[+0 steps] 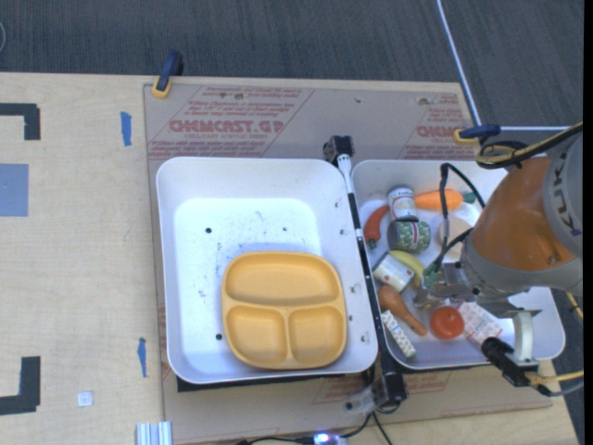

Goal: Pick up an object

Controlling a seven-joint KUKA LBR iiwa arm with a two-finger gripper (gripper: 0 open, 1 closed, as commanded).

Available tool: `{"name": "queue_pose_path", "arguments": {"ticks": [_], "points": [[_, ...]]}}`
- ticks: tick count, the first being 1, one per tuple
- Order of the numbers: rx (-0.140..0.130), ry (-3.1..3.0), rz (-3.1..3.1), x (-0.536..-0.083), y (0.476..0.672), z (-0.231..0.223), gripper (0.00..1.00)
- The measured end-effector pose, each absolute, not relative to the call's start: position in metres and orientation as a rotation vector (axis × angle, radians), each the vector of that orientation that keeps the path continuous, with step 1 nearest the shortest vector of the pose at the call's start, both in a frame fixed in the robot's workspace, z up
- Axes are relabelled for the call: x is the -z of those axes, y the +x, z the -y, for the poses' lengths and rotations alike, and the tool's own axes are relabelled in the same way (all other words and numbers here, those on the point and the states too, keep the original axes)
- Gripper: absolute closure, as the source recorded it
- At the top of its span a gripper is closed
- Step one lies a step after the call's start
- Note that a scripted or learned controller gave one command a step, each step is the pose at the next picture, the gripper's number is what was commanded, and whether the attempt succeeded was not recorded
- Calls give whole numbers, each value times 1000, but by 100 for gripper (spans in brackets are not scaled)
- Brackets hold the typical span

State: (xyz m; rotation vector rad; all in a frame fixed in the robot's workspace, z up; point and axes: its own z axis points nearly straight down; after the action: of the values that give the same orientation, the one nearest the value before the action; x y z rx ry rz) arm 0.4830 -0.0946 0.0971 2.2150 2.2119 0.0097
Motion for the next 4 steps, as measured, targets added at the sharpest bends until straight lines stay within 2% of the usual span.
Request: {"name": "queue_pose_path", "arguments": {"ticks": [1,2,3,4], "points": [[-2,2218,-2216,-87,532,100,100],[0,2218,-2222,-97,589,96,100],[36,2231,-2238,-85,662,99,100],[37,2231,-2237,-85,662,99,100]]}}
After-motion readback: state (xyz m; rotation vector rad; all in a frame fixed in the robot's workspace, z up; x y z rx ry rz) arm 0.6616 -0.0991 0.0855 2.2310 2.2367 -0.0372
